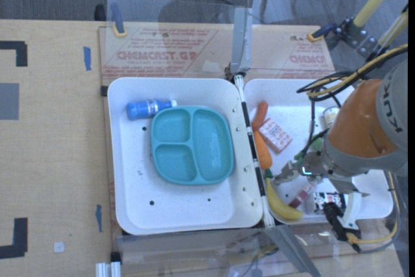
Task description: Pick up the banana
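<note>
The yellow banana (280, 204) lies curved in the right bin's near left corner, against the bin's left wall. My gripper (295, 173) hangs just above and right of it, under the orange band of the arm. Its metal fingers (285, 171) point left toward the bin's left side, spread apart with nothing between them. The banana's right end sits below the gripper body.
An orange carrot (261, 147) and a sausage-like piece (259, 115) lie along the right bin's left wall. A small red and white box (277, 135) sits beside them. The left bin (126, 198) holds a teal divided plate (192, 144) and a blue bottle (146, 108).
</note>
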Motion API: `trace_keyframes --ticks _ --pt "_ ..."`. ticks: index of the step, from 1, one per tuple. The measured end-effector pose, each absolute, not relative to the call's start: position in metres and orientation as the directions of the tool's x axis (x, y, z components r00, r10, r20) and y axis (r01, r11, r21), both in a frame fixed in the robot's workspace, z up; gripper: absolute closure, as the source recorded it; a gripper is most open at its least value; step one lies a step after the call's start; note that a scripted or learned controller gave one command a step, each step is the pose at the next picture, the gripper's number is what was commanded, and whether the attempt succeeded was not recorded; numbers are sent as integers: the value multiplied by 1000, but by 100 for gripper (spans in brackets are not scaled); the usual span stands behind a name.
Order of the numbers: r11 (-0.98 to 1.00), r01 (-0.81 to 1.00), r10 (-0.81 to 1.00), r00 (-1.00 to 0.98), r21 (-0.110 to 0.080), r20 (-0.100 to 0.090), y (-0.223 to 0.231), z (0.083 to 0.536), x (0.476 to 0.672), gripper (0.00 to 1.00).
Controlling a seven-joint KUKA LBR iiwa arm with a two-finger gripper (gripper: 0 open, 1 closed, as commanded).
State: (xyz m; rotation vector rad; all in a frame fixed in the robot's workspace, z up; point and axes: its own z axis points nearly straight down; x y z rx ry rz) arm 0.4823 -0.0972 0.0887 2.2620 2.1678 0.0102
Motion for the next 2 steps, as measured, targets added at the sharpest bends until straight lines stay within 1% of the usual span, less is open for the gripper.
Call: trace_keyframes --ticks 1,2 --pt "-108 994 994 108 11 -1 -95 89 485 0" --pt "-108 994 994 108 11 -1 -95 89 485 0"
